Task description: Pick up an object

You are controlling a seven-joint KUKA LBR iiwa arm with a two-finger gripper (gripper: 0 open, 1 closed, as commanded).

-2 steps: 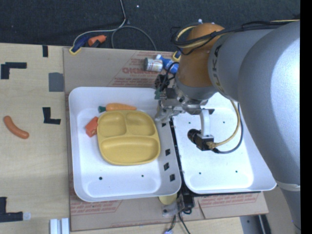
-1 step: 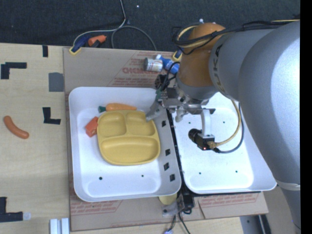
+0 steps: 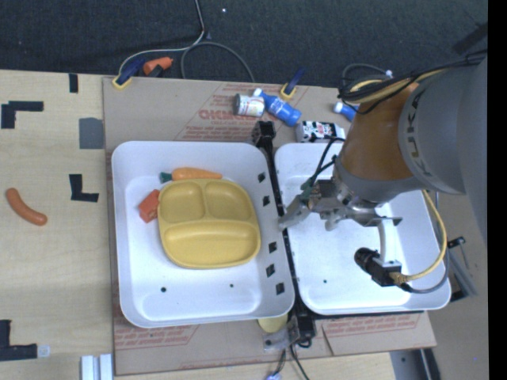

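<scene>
A yellow divided plate (image 3: 210, 224) lies in the left bin (image 3: 127, 244). An orange carrot (image 3: 196, 174) rests at the plate's far edge, and a red-orange piece (image 3: 149, 205) pokes out at its left side. The arm's grey wrist with its orange band hangs over the right bin (image 3: 412, 212). My gripper (image 3: 321, 208) sits below the wrist at that bin's left part, close to the wall between the bins. The wrist hides most of the gripper and whatever lies under it.
A red sausage (image 3: 25, 207) lies on the bench far left. Small bottles (image 3: 269, 105) and a blue clamp stand behind the bins, with an orange clamp (image 3: 158, 64) further left. Black cable (image 3: 380, 266) loops over the right bin.
</scene>
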